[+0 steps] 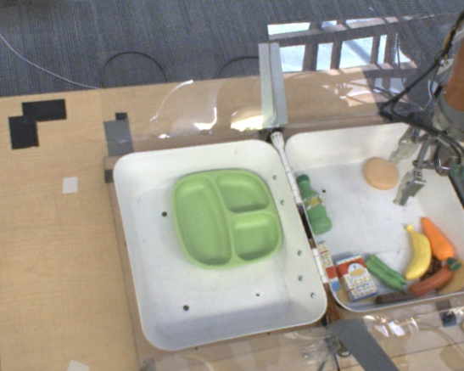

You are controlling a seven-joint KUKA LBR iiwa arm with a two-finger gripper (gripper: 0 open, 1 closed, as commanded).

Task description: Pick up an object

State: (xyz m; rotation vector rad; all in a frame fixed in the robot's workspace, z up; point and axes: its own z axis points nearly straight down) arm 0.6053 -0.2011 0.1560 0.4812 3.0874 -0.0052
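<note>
While metal hand hangs spread, round tan bun beside it, glossy green sectioned plate apart

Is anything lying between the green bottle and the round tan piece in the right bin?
No. In the camera view, the stretch between the green bottle and the round tan piece is bare white floor of the right bin.
</note>
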